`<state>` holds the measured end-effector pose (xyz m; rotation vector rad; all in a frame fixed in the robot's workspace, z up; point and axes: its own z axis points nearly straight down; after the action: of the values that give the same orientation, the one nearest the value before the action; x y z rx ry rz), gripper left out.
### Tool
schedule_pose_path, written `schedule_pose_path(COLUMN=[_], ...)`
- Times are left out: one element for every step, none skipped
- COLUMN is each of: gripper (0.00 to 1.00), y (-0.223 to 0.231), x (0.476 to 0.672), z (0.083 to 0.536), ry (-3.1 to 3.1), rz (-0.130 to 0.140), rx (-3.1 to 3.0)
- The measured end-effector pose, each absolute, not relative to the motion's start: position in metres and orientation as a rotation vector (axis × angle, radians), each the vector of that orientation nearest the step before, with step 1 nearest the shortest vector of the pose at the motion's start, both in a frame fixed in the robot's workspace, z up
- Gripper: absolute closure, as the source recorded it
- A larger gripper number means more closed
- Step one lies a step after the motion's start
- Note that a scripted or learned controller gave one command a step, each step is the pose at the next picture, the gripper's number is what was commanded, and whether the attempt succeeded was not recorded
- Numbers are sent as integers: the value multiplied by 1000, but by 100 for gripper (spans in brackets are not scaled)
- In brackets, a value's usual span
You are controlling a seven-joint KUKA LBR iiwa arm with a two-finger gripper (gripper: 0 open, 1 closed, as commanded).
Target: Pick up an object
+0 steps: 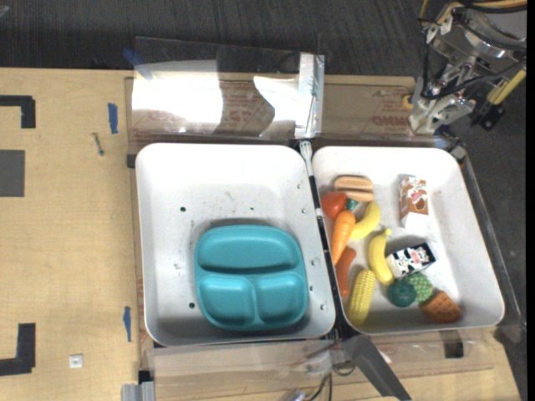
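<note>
Bench seen from above at a slant, bearing two shallow white bins side by side. Left bin [159, 224]: holds a teal divided tray [249, 276], three compartments, lying flat toward the bin's near side, well apart from the far wall. Right bin [476, 249]: holds a cluster of toy foods. Along its left wall, from far to near: a hot dog [353, 185], a red tomato-like piece [334, 204] just beside it, an orange carrot [341, 232], and a yellow corn cob [361, 296] close to the near wall. A yellow banana [368, 220] lies just beside the carrot, and a second yellow banana [380, 256] sits between the corn and a black-and-white carton [413, 259], touching the carton. Near the bin's near right corner lie a green broccoli-like piece [410, 291] and an orange-brown piece [441, 307], close together. A small brown-and-white packet [413, 197] rests apart from the rest, toward the far right of the bin. Gripper [435, 111]: at the upper right, beyond the far rim of the right bin, above the bench edge and well apart from all the toy foods; nothing lies between its fingers, and whether they are apart or together cannot be told at this size. Clear plastic sheeting [226, 90] stands behind the left bin, catching strong glare.
</note>
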<state>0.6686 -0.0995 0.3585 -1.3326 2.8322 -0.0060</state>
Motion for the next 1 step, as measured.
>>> schedule_pose_path(gripper=[100], y=[-116], x=[668], z=[351], ry=[2858], rz=[0], rx=[-1287])
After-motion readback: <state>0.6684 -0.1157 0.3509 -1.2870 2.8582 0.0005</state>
